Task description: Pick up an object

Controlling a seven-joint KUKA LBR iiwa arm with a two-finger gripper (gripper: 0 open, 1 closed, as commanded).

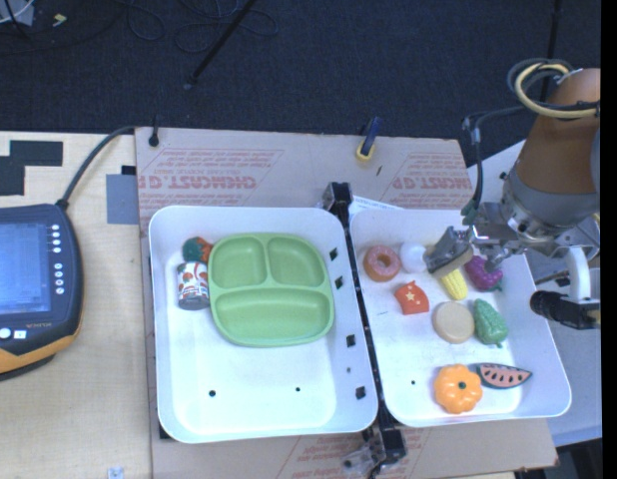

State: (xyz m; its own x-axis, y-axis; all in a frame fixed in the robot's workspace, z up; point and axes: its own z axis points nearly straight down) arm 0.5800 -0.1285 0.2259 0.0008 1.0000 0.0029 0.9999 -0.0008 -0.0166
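1. Camera view looks down at a slant on two white bins side by side on the counter point(99, 387). The left bin point(189, 387) holds a green divided plate point(271, 289) with a small labelled can point(193, 284) touching its left edge. The right bin point(548, 367) holds the loose toy foods.

2. The arm point(558, 158) reaches in from the right, and its gripper point(458, 252) sits low over the upper part of the right bin. I cannot tell whether it is wide or narrow, since the dark hardware blurs together from this angle, and nothing is clearly seen held.

3. The nearest candidates lie right around it: a yellow corn piece point(455, 285) just under the tip, a purple piece point(485, 272) just beside it to the right, and a pink doughnut point(380, 261) a little to the left.

4. Well clear of the gripper are a red piece with a star point(412, 297), a tan round disc point(453, 321), a green vegetable point(490, 322), an orange pumpkin point(458, 388) and a watermelon slice point(503, 375).

5. My reading is that this is the descent-and-grasp step: the tool is down among the objects, and no lift has started.

6. The next move likely calls for closing on one item only, probably the corn, then rising straight up. The purple piece is very close, so a crowded or glancing grip seems the main risk.
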